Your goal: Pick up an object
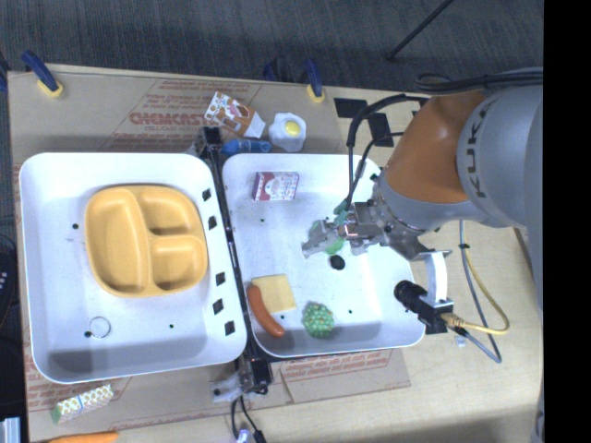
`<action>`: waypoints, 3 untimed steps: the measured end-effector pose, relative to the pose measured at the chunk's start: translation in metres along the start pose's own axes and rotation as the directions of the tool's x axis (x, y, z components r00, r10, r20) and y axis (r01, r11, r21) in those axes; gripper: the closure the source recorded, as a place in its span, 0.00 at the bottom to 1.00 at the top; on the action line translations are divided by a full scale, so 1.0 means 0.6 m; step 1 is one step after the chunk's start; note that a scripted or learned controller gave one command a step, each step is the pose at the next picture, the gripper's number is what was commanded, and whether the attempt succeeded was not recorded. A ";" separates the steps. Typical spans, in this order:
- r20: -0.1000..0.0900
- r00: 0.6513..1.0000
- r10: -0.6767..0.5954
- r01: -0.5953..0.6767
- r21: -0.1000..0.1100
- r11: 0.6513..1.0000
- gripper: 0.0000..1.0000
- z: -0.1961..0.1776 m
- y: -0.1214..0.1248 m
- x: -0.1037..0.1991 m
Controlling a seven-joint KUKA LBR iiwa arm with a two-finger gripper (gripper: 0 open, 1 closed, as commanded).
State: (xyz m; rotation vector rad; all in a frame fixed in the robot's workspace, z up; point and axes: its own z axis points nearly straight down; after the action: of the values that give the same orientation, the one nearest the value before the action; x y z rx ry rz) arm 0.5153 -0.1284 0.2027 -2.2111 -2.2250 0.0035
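Gripper (325,239) sits low over the middle of the right bin (388,332), reached in from the right. Cannot tell from this angle how it is set, and nothing visible is in its hold.

Right bin contents: small red-and-white carton (275,186) near the far wall, lying flat; yellow cheese-like block (274,294) toward the near left; orange-red sausage (266,311) touching the block's near-left edge and lying along the bin's left wall; green bumpy ball, like a toy bunch of peas (319,319), just beside the block on its right. Left bin (37,247) holds a yellow divided tray (146,239).

Judgement: no object picked yet. Nearest candidates are the block and the green ball, both toward the near side from the gripper.
- Block: probably light, rigid, flat-sided; take across its two parallel edges. Sausage crowds one side.
- Green ball: probably light, bumpy surface gives grip, but round, so it may roll; take across its middle.
- Sausage: smooth and close to the wall, poor access.
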 end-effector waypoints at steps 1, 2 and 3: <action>0.001 0.969 0.248 -0.248 -0.003 0.969 0.00 0.184 0.088 -0.070; 0.001 0.970 0.245 -0.245 -0.001 0.970 1.00 0.168 0.088 -0.069; 0.002 0.998 -0.064 0.064 -0.004 0.998 1.00 -0.020 0.081 -0.069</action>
State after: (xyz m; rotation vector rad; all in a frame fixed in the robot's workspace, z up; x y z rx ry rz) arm 0.5640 -0.1697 0.2147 -2.1416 -2.2978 0.0016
